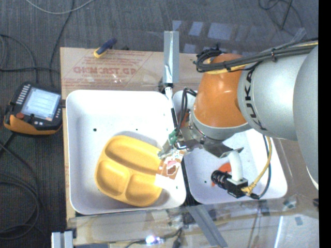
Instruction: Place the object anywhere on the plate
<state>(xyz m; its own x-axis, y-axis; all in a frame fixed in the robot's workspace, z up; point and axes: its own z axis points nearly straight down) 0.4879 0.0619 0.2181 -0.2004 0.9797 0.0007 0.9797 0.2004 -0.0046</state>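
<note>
Yellow plastic forms the sectioned plate [129, 175], which is set in the left white bin [88, 118]. At the plate's right edge, near the wall shared with the right bin [274, 185], a small orange and white object [169, 167] is seen just beneath the gripper [172, 148]. The object appears to be touched by the fingertips, but whether it is pinched between them cannot be told, nor whether they are spread. The object's long axis appears to run roughly up and down the view, slightly tilted; its pointing end cannot be made out.
</note>
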